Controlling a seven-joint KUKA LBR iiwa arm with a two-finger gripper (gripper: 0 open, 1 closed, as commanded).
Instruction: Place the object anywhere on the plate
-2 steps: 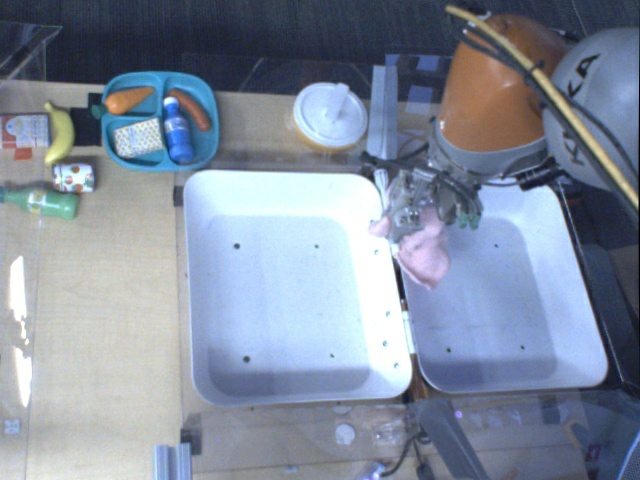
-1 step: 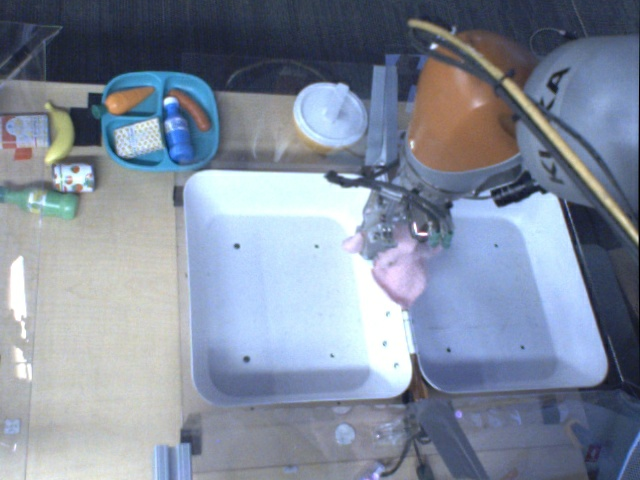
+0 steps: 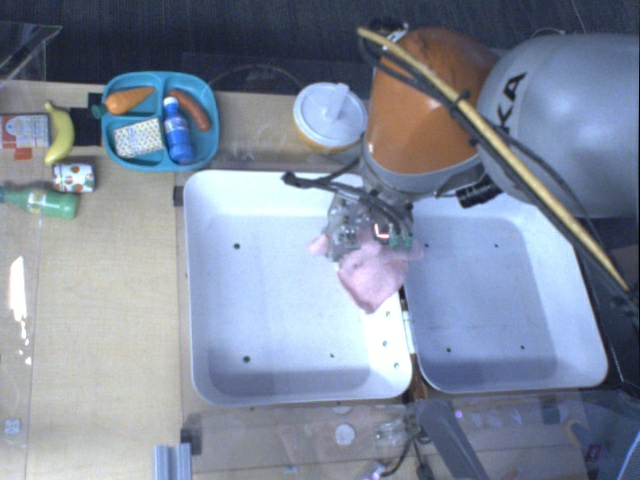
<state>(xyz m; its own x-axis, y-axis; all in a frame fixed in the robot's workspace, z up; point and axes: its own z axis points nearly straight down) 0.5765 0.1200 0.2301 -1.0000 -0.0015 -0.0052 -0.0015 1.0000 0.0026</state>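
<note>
A pink, soft-looking object (image 3: 372,276) lies at the right edge of the left bin (image 3: 250,308), reaching toward the rim shared with the right bin (image 3: 500,308). My gripper (image 3: 366,230) is directly over its upper end, under the orange wrist band, and hides part of it. From this view I cannot tell whether the pink object touches the gripper or rests on the bin floor. I cannot make out a separate plate in either bin.
A blue divided tray (image 3: 205,118) with toy food sits on the bench at the upper left. Beside it are a banana (image 3: 60,133), a small can (image 3: 73,177) and a green bottle (image 3: 40,202). A white lidded cup (image 3: 330,116) stands behind the left bin.
</note>
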